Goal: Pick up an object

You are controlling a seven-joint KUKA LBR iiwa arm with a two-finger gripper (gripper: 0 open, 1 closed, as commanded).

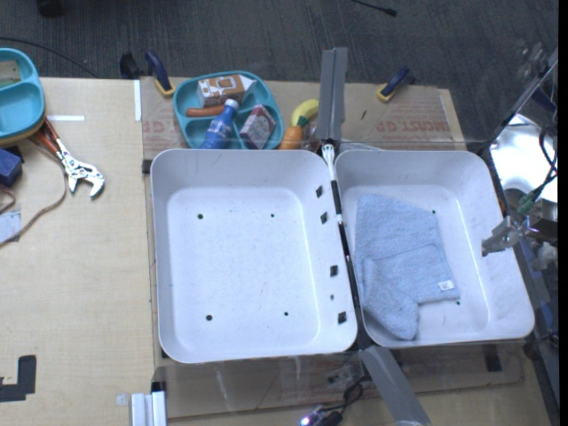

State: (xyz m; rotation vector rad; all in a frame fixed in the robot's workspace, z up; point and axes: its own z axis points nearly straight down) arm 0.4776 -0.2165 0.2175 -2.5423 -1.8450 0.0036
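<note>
Nearest the camera, the front rims of two white bins run side by side across the bench. Inside the right bin (497, 193) lies a pale blue towel (399, 260), folded and rumpled, with a small white tag near its lower right corner; it rests flat on the bin floor, left of the middle. Bare white floor fills the left bin (177, 238), so the towel is the one thing on offer.

At the right edge, a metal part that looks like the gripper (508, 234) hangs over the right bin's rim, apart from the towel. It is too small and cluttered to make out, so nothing can be said of its grip.

By my judgement the pick has not begun: this is the approach. Next, the arm needs to travel left over the towel, come down onto a raised fold, and close on the cloth.
</note>
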